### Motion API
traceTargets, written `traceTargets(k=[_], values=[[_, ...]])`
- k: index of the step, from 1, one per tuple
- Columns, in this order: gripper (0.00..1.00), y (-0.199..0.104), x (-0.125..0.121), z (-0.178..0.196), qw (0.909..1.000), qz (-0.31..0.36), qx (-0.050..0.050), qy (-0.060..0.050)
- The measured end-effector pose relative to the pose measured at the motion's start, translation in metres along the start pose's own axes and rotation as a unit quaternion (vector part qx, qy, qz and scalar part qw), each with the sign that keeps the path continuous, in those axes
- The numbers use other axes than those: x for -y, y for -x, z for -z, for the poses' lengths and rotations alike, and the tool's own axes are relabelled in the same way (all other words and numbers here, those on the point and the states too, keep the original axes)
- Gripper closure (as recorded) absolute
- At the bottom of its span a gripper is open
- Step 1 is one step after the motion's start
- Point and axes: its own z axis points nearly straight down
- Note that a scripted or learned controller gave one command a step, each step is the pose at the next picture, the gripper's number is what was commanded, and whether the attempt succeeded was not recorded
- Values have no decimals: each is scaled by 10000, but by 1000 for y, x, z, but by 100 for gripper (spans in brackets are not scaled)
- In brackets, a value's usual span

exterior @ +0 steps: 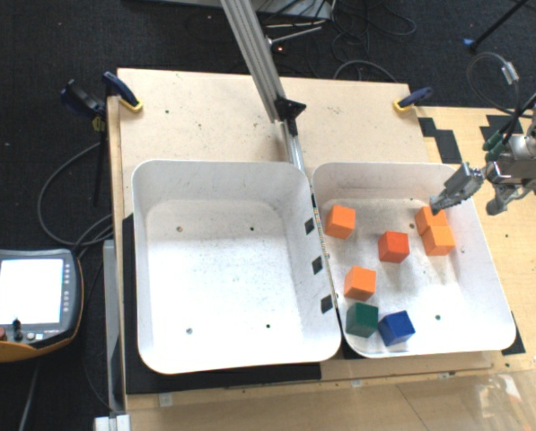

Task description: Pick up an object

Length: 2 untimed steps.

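Observation:
The right white bin (483, 277) holds several cubes. Orange cubes lie at the upper left (340, 221), in the middle (360, 283) and near the right wall (436, 232). A red-orange cube (393, 246) sits between them. A green cube (363, 319) and a blue cube (396, 327) rest side by side at the front. My gripper (470, 200) hangs over the bin's far right corner, open, with nothing between its fingers. Its left fingertip (440, 205) is just above the right-hand orange cube.
The left white bin (160, 241) adjoins the right one along a shared wall with black tabs. A metal pole (259, 61) slants down to the bins' far junction. A teach pendant (30, 303) lies off the bench at the left.

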Motion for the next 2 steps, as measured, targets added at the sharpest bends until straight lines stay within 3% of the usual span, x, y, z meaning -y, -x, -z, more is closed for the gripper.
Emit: traceTargets(k=[1, 2], values=[[0, -16, -1, 113, 10000, 29, -1, 20], [0, -70, -1, 142, 10000, 43, -11, -7]])
